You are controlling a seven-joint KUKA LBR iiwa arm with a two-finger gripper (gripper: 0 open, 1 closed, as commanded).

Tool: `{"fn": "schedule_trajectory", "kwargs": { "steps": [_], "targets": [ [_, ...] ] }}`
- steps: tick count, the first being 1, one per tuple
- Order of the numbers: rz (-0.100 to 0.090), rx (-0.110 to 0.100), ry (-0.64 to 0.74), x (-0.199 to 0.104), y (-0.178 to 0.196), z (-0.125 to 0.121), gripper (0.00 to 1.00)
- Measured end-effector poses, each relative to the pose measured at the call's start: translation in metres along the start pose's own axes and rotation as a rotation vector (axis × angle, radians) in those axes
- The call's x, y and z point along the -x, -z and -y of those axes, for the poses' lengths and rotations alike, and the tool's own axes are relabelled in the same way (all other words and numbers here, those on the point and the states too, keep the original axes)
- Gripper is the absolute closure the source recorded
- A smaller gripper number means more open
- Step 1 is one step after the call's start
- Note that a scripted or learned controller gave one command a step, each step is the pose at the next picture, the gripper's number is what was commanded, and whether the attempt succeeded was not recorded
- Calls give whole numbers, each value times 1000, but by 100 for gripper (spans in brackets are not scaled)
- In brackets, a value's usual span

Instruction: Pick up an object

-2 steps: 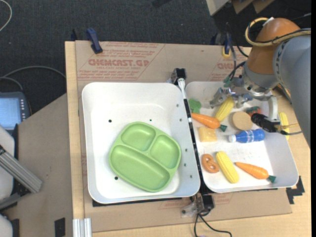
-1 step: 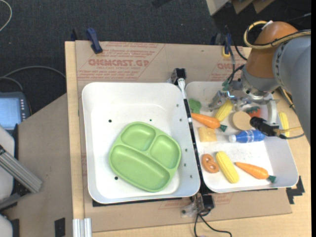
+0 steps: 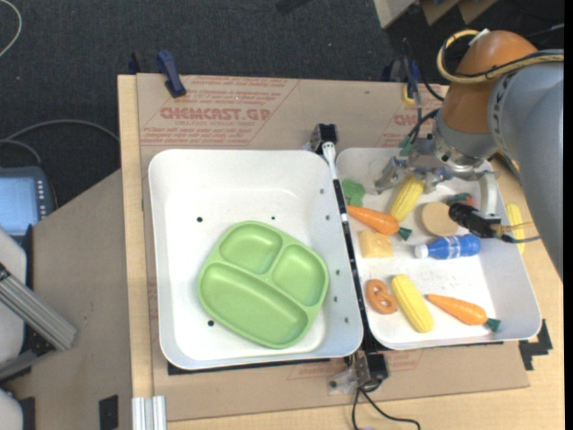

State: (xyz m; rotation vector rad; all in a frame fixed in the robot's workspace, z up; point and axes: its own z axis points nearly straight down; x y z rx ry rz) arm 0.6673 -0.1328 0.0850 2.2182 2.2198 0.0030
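Right white bin (image 3: 524,307), near edge: orange plastic carrot (image 3: 458,309), yellow toy corn cob (image 3: 411,302) and a brown pretzel (image 3: 380,296) just beside it. Mid-bin: blue plastic bottle (image 3: 448,247), pale yellow cheese wedge (image 3: 376,245), second orange carrot (image 3: 374,220), tan round disc (image 3: 438,219). Far end: second yellow corn cob (image 3: 405,198), green piece (image 3: 353,189) by the divider. Hand (image 3: 421,170) sits over that far corn cob; objects crowd close around it. Can't tell finger state. Left white bin (image 3: 170,240): green divided plastic plate (image 3: 261,282). Both bins on the cardboard-covered desk (image 3: 224,106).
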Motion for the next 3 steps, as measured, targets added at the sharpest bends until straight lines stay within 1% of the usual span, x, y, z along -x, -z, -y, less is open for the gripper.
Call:
{"fn": "schedule_trajectory", "kwargs": {
  "steps": [1,2,3],
  "targets": [
    [-1,-6,-2,18,0,13,0],
    [-1,0,2,-7,0,0,0],
    [1,4,1,-6,11,-1,100]
  ]
}}
